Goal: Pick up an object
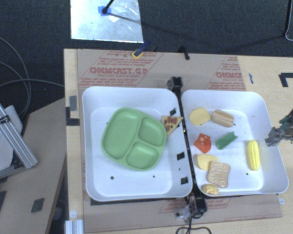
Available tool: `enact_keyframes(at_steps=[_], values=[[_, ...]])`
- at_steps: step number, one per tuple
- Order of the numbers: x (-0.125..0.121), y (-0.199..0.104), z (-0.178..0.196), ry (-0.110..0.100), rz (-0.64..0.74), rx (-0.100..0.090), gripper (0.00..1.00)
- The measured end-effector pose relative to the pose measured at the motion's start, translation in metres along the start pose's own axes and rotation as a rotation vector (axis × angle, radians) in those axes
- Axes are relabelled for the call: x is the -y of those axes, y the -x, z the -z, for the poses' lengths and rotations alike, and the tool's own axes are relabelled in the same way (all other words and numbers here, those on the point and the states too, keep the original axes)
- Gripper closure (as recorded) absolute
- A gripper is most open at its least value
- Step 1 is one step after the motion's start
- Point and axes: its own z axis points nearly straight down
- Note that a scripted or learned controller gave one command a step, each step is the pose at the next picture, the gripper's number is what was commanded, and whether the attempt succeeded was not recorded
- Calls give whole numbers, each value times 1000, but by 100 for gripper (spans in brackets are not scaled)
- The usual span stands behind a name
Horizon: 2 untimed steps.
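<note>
Gripper [279, 136] sits at the right rim of the right bin [263, 101], low over the edge, holding nothing. Can't tell the jaw state from this angle; the tip is small and blurred. Nearest candidate is the corn cob [253, 154], just inboard of the gripper, to its left and slightly toward the near side in camera view. Its long axis runs roughly front-to-back, near parallel to the bin's right wall, so my read is that the jaws should close across the short width, i.e. left-right. It lies clear of neighbours: the green pepper [226, 140] is the closest and is still apart. The hot dog [222, 118], the tomato piece [202, 142] and the bread slice [219, 173] are further left. The pizza slice [171, 124] is in the left bin [132, 94], touching the green plate [135, 138], well away. Risk: the cob is close to the wall, so finger clearance on that side looks tight.
</note>
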Motion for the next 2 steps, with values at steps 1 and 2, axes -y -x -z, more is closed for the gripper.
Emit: enact_keyframes(at_steps=[1, 2], values=[[-28, -3, -36, -2, 6, -3, 100], [-61, -19, -26, 3, 8, -3, 100]])
